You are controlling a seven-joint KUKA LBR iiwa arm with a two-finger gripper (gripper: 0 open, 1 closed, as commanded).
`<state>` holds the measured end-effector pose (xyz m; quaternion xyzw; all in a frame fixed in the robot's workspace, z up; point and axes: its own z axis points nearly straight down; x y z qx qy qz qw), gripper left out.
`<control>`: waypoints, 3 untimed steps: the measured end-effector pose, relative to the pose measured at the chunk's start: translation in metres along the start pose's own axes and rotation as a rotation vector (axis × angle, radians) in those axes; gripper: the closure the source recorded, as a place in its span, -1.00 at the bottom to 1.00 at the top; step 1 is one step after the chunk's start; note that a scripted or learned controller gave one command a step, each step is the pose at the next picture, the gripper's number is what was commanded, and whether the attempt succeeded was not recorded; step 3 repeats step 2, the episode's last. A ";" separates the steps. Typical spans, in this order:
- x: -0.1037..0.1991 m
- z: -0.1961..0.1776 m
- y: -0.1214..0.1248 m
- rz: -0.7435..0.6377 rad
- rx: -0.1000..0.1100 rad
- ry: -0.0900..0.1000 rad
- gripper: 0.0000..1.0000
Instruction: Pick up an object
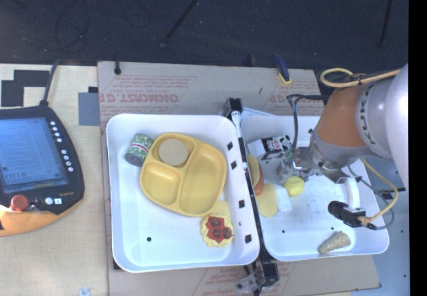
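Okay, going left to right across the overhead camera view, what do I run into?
Teach pendant → small green-patterned can → yellow divided plate → toy pizza slice → yellow ball → beige wedge.

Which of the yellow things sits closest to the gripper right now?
The small round yellow ball in the right bin, just below the gripper; the divided plate lies in the left bin.
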<state>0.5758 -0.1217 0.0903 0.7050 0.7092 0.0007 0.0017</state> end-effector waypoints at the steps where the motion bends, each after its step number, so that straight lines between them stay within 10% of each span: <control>1: 0.072 -0.103 -0.030 -0.001 -0.001 0.005 1.00; 3: 0.108 -0.117 -0.055 0.004 0.007 0.004 1.00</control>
